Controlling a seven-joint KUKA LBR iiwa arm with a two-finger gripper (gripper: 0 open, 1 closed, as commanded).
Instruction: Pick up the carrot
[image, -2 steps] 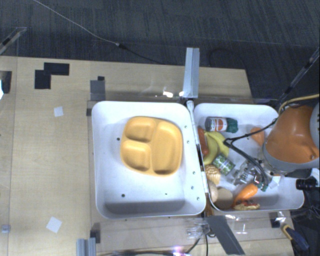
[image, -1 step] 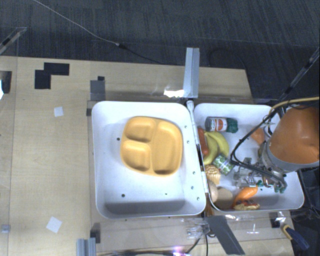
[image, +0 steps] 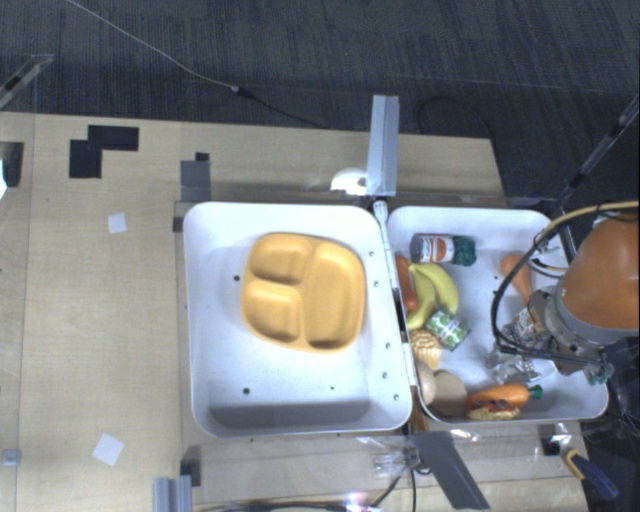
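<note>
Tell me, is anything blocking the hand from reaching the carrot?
Nothing visible does. The carrot, orange with a green end, lies by the front edge of the right bin. The hand hangs just beside it, and the banana lies farther off.

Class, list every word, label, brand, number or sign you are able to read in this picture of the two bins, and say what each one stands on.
No text can be read in this picture.
Can lying in the right bin: it has a red and white label, too blurred to read.
Small can beside the banana: green and white label, too small to read.
Yellow tray, left bin: no writing seen.
</note>
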